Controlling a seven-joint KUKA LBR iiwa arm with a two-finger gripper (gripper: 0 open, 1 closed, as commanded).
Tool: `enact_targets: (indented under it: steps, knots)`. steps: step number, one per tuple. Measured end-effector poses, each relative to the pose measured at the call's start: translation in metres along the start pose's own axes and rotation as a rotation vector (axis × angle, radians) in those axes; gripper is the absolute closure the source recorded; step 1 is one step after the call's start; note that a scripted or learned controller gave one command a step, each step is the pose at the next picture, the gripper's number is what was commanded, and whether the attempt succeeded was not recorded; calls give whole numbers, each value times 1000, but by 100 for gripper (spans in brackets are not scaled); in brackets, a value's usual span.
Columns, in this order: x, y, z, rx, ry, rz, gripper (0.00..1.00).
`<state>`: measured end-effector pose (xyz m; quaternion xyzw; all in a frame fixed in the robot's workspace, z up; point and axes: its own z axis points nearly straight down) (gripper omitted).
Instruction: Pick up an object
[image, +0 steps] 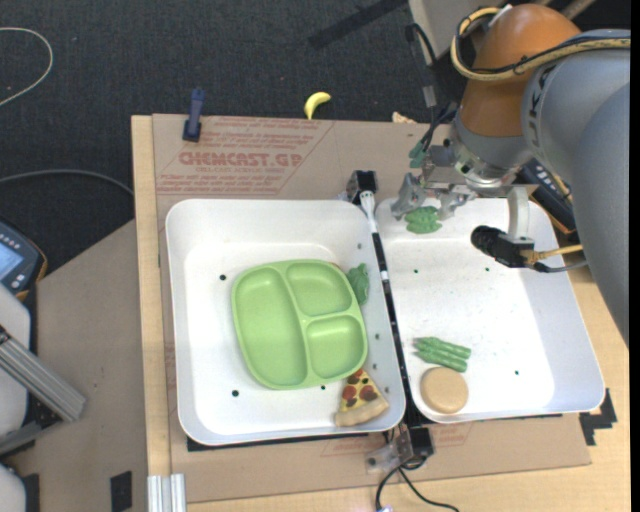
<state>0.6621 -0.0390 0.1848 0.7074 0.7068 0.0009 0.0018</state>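
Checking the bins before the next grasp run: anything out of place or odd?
Mostly tidy. The pizza slice sits at the left bin's near right corner, riding up its rim rather than lying flat. A yellow banana lies off the bench, beyond its far edge. The pincer is low over a green toy in the right bin's far left corner.

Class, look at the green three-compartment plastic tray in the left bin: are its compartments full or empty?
Empty. All three compartments of the green three-compartment plastic tray show bare green plastic; the toy pizza slice lies outside it on the left white bin's floor.
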Motion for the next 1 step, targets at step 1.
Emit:
enact_targets:
  steps: [1]
  knots:
    - [63,-51,0,10,4,-5,100]
